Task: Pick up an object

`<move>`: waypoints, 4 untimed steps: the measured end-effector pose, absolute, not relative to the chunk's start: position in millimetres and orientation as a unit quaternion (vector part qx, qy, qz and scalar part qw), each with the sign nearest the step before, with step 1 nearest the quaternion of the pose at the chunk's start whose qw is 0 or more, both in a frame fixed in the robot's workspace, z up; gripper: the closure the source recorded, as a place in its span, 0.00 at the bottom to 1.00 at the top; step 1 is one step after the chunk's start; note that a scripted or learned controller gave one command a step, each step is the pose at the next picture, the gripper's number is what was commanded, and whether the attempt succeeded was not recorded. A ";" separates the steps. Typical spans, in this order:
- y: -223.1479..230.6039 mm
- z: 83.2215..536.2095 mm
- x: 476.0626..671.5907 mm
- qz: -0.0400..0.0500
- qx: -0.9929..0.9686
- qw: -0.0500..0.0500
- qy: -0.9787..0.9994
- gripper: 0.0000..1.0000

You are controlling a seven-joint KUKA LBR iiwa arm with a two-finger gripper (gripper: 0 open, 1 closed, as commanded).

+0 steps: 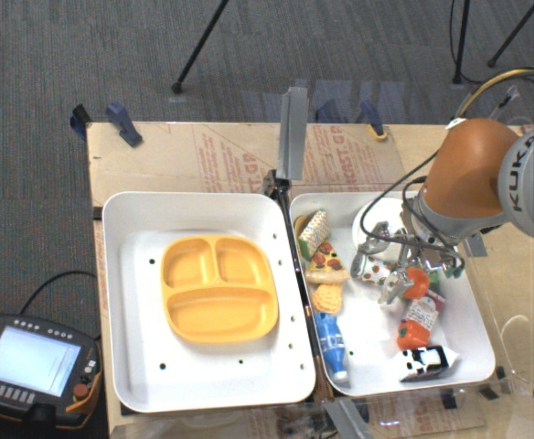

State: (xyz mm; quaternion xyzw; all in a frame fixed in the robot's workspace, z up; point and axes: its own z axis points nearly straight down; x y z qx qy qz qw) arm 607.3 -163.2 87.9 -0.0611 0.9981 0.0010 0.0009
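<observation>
In the right bin point(483, 332), the gripper point(397, 277) hangs low, its jaws parted around nothing, with a red toy point(416, 283) just at three o'clock. At nine lie a pizza slice point(325, 262) and waffle point(327, 297); the left bin point(130, 231) bears a yellow plate point(219, 288).

Arm point(473, 167) cut off at right edge — orange toy point(415, 283) partly hidden.

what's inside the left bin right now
The left bin holds one yellow plate with three compartments, lying flat near its middle. Nothing shows on the plate. Whatever might lie beneath the plate is covered.
</observation>
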 end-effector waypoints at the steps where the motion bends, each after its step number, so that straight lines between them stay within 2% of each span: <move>1: -187.7 87.7 545.6 0.001 -0.110 0.001 0.994 0.00; 2: -186.0 97.2 546.8 0.001 -0.111 0.002 0.994 1.00; 3: -179.1 90.8 638.9 0.002 -0.008 -0.004 1.000 1.00; 4: -178.7 90.7 634.9 0.004 -0.009 -0.014 1.000 0.00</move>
